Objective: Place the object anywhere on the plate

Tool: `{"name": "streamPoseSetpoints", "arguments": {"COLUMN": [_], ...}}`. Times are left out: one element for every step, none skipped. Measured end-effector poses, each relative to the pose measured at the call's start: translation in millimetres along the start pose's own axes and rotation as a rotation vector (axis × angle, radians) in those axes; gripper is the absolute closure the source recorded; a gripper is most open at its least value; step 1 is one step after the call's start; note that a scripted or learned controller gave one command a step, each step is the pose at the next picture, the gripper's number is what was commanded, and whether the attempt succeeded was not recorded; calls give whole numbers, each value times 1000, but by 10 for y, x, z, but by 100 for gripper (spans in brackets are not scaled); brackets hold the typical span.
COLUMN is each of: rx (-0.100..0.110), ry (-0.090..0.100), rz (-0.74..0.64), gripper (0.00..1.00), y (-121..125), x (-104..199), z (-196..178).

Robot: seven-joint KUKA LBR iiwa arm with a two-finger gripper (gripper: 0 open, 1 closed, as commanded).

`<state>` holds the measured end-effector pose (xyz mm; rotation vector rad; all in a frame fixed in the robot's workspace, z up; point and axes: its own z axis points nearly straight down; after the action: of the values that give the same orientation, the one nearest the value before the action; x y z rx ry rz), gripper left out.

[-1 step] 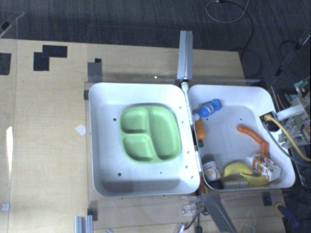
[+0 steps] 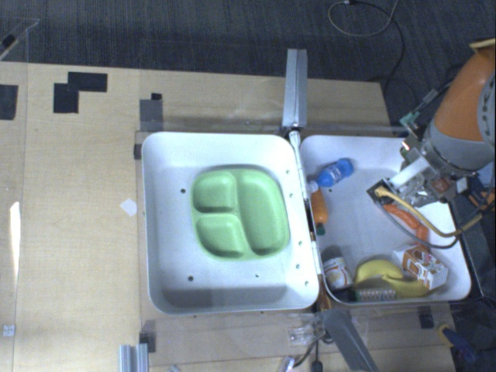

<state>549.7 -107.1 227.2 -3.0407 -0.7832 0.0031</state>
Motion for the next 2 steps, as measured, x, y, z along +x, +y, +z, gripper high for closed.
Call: {"name": "streamPoseSetpoints", "arguments": {"rx": [-2, -2], "ry": [2, 2], "rz": [-267, -424], "gripper": [100, 100], "y": [-405, -861], "x": [671, 1363], "z": [-548, -474]}}
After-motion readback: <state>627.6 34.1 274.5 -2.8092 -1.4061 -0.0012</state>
